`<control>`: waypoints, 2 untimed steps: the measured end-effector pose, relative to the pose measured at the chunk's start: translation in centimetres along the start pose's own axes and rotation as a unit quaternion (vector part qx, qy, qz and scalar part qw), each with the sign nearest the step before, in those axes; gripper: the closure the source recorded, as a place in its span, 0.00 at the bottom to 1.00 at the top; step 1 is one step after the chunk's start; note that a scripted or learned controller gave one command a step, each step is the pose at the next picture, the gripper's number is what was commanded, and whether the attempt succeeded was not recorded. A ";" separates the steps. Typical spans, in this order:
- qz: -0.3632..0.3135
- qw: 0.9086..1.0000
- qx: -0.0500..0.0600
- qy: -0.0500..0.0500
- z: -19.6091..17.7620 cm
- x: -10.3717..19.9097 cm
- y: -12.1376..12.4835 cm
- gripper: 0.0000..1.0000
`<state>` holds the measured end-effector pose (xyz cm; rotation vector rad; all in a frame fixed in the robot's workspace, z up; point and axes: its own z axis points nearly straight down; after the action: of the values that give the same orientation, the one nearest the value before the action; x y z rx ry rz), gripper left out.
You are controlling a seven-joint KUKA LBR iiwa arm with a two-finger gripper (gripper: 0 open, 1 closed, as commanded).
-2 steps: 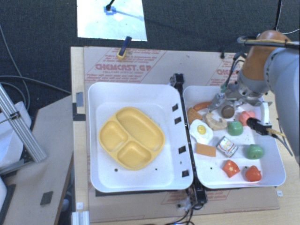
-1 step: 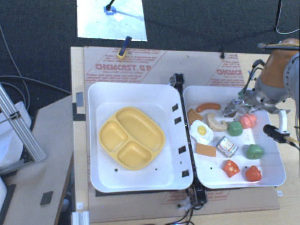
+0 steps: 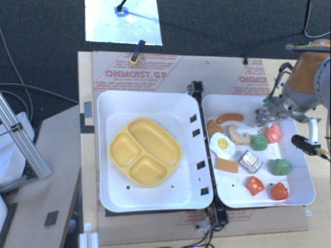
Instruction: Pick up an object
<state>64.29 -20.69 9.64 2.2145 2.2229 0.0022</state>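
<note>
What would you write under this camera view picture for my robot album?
Robot gripper hovers over toy food in the right bin, near a pink piece; yellow divided tray sits in the left bin.

Dark carpet (image 3: 41, 30) surrounds the wooden bench (image 3: 85, 154).

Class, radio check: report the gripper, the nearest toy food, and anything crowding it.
Gripper low over right white bin, nothing seen held. Nearest: pink toy food piece. Round green toy crowds it.
</note>
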 end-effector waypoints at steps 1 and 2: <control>0.000 1.000 0.000 0.000 0.0 0.0 0.0 0.00; -0.001 1.000 -0.002 -0.001 -1.1 0.0 0.1 1.00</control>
<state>64.41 -20.71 10.77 2.2103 2.2215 0.0052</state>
